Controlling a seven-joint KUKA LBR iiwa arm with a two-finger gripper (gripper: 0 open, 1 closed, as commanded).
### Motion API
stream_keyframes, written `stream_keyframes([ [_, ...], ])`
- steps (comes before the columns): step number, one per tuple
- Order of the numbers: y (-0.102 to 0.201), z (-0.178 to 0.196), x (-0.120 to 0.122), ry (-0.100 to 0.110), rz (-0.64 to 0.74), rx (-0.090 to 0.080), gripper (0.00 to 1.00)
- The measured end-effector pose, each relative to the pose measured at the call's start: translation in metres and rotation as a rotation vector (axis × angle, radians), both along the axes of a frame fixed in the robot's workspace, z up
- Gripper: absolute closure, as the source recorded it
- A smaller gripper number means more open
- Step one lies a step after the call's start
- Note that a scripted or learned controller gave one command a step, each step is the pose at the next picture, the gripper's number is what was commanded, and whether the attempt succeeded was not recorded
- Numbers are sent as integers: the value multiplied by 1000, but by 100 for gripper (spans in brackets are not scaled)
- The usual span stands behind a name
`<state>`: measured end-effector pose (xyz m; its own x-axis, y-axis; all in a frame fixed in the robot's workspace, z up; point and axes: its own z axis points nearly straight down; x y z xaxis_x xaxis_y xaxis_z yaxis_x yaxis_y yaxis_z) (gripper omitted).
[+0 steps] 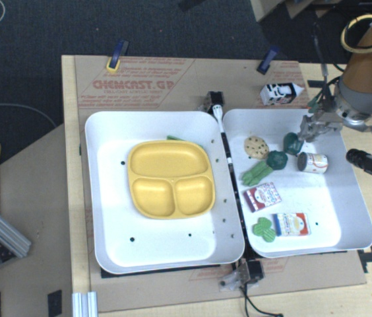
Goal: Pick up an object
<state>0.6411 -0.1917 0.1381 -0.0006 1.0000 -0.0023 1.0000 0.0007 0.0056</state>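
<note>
Gripper (308, 129) sits over the far part of the right bin (351, 203), arm (364, 78) coming in from the right. Finger state: can't tell, the tips are too small and blurred against the white floor. Nothing is seen between them, so no hold is claimed.

Candidate objs, placed rel. to the tips:
- Dark green piece (292, 142): just beside the tips, toward the left bin; touching or not, can't tell.
- Can (312, 162): lying on its side, just below the tips in view, near side.
- Green veg (264, 168): further toward the left bin, near the dark green piece.
- Cookie (256, 146): beyond that, close to the divider.
- Red packet (262, 196), carton (290, 224), small green bit (263, 229): well apart, at the near end.

The left bin (107, 230) holds a yellow tray (171, 177), far from the tips and not a likely target.

Task status, judged: pick not yet made; the tool looks to be at approach.

Risks:
1. Dark green piece and can lie close together, so a descent between them may close on neither.
2. The can, being on its side, may roll off if nudged.
3. The tips work near the bin's far wall, with a chance of wall contact.
4. Flat items offer little to pinch.
</note>
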Motion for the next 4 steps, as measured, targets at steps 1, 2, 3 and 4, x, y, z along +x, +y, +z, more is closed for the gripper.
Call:
stream_keyframes([
  [1, -3, 45, -2, -2, -1, -1, 100],
  [2, -3, 91, 0, -3, 1, -1, 100],
  [3, 30, 90, -25, 9, 2, 4, 100],
  [4, 71, 82, -63, 11, 2, 5, 100],
])
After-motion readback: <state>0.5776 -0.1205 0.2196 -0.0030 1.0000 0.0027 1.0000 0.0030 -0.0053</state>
